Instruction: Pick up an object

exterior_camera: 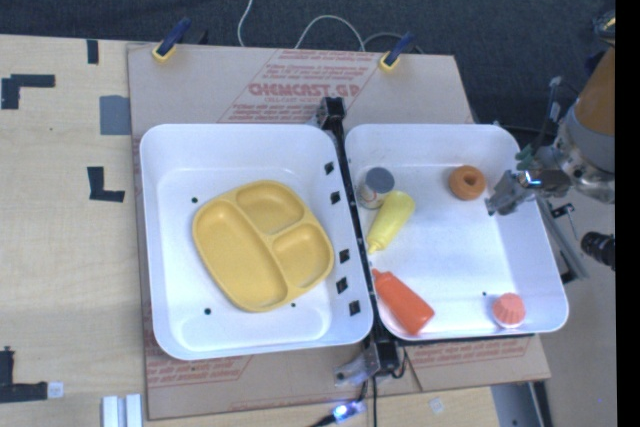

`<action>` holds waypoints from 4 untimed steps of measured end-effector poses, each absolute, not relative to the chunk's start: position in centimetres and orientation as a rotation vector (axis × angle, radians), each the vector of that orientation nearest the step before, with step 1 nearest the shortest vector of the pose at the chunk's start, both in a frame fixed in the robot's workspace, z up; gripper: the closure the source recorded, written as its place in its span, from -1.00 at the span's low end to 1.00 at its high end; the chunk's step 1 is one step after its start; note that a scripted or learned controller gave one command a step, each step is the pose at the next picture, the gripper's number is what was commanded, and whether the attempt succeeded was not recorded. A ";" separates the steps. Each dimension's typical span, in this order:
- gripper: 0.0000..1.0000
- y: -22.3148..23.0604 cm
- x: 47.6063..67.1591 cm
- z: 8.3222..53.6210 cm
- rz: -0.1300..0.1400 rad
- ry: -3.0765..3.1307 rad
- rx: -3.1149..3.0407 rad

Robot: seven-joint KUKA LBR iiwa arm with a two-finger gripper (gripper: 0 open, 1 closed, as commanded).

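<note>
The right bin (pixel 520 245) holds a brown doughnut (pixel 466 182), a yellow squeeze bottle (pixel 388 220), a small grey can (pixel 377 184), an orange-red carrot-like piece (pixel 403 301) and a pink strawberry-like ball (pixel 509 310). My gripper (pixel 508 192) hangs over the bin's right rim, just right of the doughnut and apart from it. Nothing shows between its dark fingers. The arm's orange band sits at the frame's right edge.
The left bin (pixel 165 215) carries a yellow three-compartment plate (pixel 262 242). Both bins rest on a cardboard sheet (pixel 300 85) held by two yellow-and-blue clamps at the back. A black divider strip runs between the bins. A white cable loops behind.
</note>
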State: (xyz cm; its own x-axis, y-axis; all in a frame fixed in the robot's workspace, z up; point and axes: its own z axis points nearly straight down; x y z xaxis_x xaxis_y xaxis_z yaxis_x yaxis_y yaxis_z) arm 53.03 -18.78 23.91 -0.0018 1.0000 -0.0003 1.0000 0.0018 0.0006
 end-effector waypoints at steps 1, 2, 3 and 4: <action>1.00 -12.6 53.7 24.1 0.001 2.230 2.214; 1.00 -7.3 53.9 24.8 0.001 2.231 2.215; 1.00 -0.9 54.0 24.1 -0.001 2.229 2.215; 1.00 4.1 53.8 24.5 0.000 2.230 2.215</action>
State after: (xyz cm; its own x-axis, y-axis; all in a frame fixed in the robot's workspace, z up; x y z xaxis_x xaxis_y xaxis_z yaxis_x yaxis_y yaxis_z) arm 53.79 4.14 24.55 -0.0065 1.0000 0.0009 1.0000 0.0065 -0.0013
